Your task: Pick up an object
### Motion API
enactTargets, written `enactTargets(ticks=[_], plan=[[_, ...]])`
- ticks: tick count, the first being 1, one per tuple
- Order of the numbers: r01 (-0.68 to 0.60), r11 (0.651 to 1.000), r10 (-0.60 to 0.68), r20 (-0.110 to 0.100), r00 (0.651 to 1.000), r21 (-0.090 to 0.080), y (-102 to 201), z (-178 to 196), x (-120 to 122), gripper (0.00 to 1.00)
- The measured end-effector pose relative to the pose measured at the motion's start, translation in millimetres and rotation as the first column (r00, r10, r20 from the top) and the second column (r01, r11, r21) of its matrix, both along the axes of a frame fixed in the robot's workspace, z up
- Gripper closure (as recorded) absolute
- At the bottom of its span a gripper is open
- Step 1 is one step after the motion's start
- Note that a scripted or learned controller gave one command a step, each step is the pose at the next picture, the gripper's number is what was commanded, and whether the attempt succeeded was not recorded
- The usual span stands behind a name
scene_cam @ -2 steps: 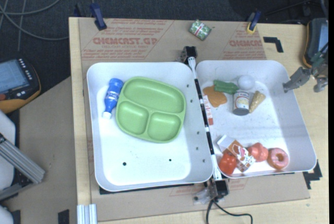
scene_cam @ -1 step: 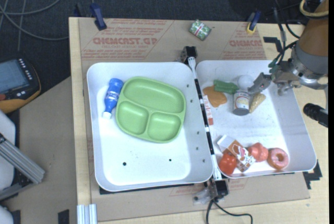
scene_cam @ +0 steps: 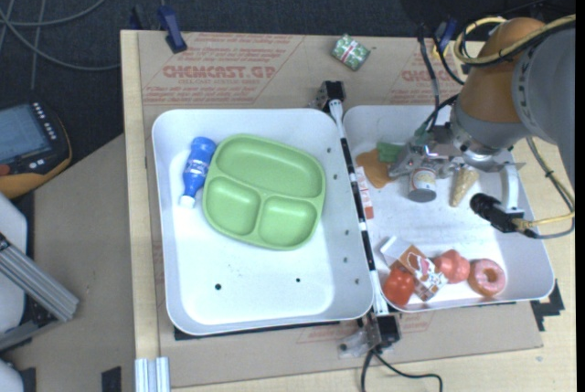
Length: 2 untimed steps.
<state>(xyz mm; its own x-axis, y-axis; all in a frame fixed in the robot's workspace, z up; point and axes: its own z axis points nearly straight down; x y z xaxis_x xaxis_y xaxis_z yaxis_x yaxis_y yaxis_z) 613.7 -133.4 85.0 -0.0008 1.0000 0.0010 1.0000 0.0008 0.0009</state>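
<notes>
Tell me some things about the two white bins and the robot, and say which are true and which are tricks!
1. The green plate lies in the left bin. True.
2. The blue bottle sits in the right bin. False: it lies in the left bin, beside the green plate.
3. A pink donut is in the right bin. True.
4. The robot's hand is over the left bin. False: it is over the right bin.
5. A small green packet lies on the bench outside both bins. True.

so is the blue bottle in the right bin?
No, the blue bottle lies in the left bin, beside the green divided plate.
</notes>
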Motion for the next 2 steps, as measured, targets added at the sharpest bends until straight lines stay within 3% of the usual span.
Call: enactTargets(ticks=[1, 2], plan=[[-0.001, 1.0, 0.001, 0.002, 1.0, -0.001, -0.2, 10.5, 0.7, 1.0], [-0.002, 1.0, 0.002, 0.003, 1.0, 0.0, 78.4, 101.4, 25.8, 1.0]])
